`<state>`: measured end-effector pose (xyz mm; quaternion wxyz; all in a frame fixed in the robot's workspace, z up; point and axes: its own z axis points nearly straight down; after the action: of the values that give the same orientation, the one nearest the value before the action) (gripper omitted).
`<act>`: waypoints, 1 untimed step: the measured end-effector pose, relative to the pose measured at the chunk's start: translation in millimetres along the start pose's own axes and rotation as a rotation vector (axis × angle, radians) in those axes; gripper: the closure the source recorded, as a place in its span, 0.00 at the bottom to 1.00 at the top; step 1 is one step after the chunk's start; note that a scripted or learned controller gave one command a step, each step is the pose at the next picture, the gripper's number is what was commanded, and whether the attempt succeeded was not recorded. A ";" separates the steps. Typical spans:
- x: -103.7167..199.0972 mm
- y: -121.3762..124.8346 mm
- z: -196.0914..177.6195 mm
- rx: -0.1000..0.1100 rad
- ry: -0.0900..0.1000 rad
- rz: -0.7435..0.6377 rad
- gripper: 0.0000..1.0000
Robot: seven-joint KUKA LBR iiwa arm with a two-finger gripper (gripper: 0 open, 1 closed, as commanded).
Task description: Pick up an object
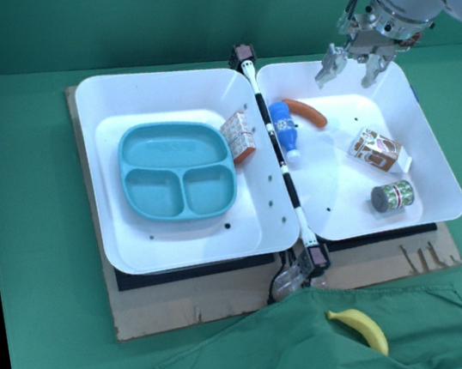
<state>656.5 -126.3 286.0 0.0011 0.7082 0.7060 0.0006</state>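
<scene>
While the gripper (pixel 352 66) is hovering with its 2 fingers spread wide and nothing between them, above the far edge of the right bin (pixel 435 157), the nearest candidate, an orange sausage (pixel 306 112), is lying just below it on the bin floor, with a small blue bottle (pixel 283 128) resting close beside it to the left. The sausage is looking light and probably smooth, so it is likely calling for a pinch across its narrow middle. Nearer the front, a brown and white carton (pixel 377 151) is offering flat, stiff sides, while a small can (pixel 392 196) is lying on its side and could be rolling away if nudged.
</scene>
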 end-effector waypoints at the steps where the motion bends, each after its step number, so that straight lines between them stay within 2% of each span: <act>1: 0.0 0.0 0.0 0.000 0.000 0.000 0.00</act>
<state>656.5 -126.3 286.0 0.0011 0.7082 0.7060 0.0006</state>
